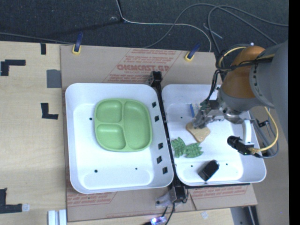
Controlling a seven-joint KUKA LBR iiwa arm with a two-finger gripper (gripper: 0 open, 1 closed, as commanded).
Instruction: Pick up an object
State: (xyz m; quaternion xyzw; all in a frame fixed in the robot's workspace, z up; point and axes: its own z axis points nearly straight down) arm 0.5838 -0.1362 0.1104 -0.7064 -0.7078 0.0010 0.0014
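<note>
Two white bins sat side by side. Using the right bin (248,175) as landmark: black block (208,169) nearest, green leafy piece (186,148) beyond, tan piece (199,133) farther, jaws (202,118) above it, spread or pinching could not be told.

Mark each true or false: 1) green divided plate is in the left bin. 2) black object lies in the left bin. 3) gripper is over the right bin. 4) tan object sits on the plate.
1) True: the green divided plate lies in the left bin.
2) False: the black object lies in the right bin.
3) True: the gripper is above the right bin.
4) False: the tan object lies in the right bin, by the gripper.
</note>
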